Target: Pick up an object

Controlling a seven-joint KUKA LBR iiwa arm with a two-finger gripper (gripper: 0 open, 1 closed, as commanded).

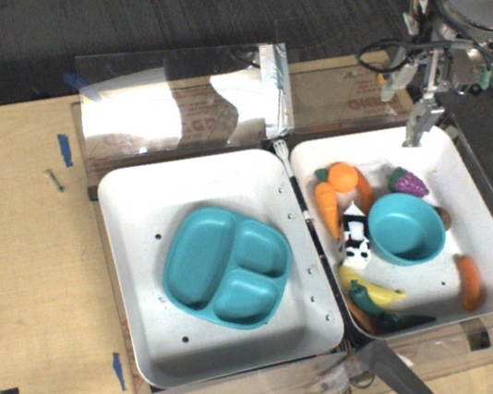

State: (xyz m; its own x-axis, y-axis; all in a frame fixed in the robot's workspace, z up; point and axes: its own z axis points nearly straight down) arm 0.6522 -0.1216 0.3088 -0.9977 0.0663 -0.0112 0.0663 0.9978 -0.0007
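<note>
The right bin [490,225] holds several toy items. A teal bowl [406,228] sits in its middle. To the bowl's left lie a carrot [327,208], an orange fruit [343,175] and a black-and-white cow-patterned toy [356,235]. Purple grapes [408,181] lie behind the bowl. A yellow banana [380,293] and an orange piece [468,281] lie near the front. My gripper [423,124] hangs over the bin's back right corner, apart from all the items, and nothing shows in it.
The left bin [135,257] holds a teal divided plate [227,265]. A clear plastic sheet [185,108] stands behind the left bin. Cables and the arm's wrist [453,7] crowd the top right. A tan bench top [30,302] lies to the left.
</note>
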